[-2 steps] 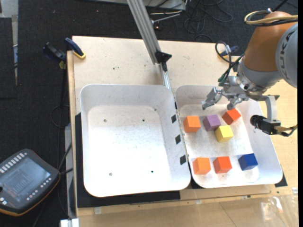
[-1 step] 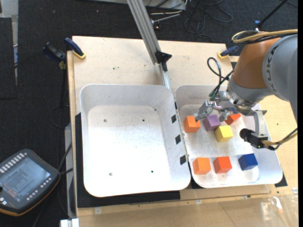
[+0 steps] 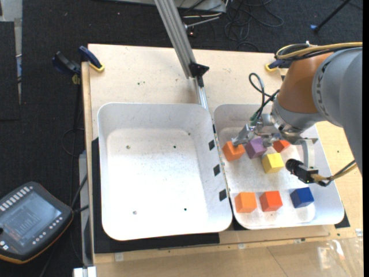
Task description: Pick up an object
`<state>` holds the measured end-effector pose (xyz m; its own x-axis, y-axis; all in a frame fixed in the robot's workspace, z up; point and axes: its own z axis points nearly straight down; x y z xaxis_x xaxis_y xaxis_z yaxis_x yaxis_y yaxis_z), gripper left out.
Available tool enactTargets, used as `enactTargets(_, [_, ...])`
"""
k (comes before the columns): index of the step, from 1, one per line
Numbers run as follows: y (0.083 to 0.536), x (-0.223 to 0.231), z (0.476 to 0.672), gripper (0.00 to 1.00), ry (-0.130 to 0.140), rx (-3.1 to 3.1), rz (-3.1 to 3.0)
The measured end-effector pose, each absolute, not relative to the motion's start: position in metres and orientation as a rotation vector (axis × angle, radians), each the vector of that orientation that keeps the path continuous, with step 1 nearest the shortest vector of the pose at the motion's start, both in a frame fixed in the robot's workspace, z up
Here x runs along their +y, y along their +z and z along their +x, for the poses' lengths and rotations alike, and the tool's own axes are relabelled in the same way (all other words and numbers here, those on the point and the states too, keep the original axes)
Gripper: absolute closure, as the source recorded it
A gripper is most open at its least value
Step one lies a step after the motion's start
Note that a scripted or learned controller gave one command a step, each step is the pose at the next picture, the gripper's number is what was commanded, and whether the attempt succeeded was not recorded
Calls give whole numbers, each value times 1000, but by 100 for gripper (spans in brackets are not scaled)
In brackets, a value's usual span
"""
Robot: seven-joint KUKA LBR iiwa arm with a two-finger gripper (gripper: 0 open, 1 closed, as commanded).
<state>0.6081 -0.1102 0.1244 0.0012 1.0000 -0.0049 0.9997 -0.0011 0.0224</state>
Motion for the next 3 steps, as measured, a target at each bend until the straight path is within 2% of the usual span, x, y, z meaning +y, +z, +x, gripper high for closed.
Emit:
enactTargets(1, [134,-110,609,100,24,2205,2207])
enactTargets(2, [181,-110,619,100,5,2220,2215])
enactTargets(3, [245,-114,618,100,7,2219,2214])
